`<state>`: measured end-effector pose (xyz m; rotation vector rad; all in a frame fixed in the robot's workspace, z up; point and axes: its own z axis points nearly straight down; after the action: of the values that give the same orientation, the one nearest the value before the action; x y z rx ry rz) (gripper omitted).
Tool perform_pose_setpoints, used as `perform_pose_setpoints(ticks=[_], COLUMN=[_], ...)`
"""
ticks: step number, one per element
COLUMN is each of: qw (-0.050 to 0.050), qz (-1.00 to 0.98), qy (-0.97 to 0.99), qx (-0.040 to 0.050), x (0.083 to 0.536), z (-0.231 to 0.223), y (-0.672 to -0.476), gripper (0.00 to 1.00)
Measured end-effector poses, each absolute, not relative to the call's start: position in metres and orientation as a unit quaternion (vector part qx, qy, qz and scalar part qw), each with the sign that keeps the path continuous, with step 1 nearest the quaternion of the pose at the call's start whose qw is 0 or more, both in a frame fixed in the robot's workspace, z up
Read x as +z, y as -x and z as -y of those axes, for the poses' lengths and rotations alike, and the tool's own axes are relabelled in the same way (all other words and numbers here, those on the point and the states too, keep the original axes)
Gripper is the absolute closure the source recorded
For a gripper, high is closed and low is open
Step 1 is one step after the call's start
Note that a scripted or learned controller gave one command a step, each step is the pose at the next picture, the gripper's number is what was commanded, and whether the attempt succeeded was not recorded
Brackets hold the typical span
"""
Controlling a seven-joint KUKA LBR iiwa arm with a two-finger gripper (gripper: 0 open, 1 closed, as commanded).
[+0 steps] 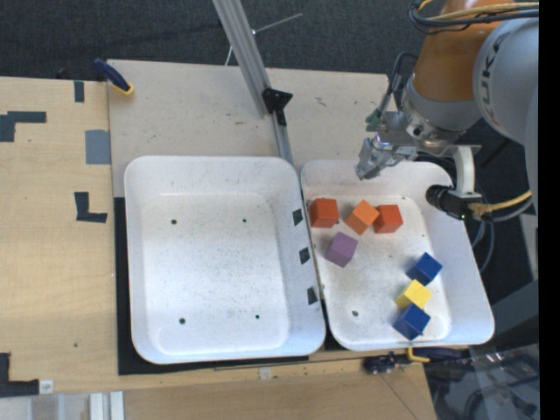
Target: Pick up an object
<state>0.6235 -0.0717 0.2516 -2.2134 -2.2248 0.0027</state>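
The right bin (455, 326) holds several small blocks. Two red-orange cubes (325, 212) (388, 218) flank an orange cube (361, 216) near its far side. A purple block (341, 249) lies just in front of them. Toward the near right corner sit a blue cube (425, 268), a yellow cube (416, 295) and another blue cube (411, 320). My gripper (371, 166) hangs over the bin's far edge, above and behind the orange cube, with nothing seen between its fingers.
The left bin (140, 182) sits beside the right one, sharing a raised middle rim. A slanted metal rail (249, 46) crosses the bench behind the bins. A blue-and-yellow tool (114, 75) lies at the far left of the bench.
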Motion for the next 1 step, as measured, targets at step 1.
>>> perform_pose_setpoints(ticks=[1], qw=[0.000], qz=[0.708], qy=[0.707], qx=[0.0003], x=[0.2389], z=[0.0314], y=[-0.5939], gripper=[1.00])
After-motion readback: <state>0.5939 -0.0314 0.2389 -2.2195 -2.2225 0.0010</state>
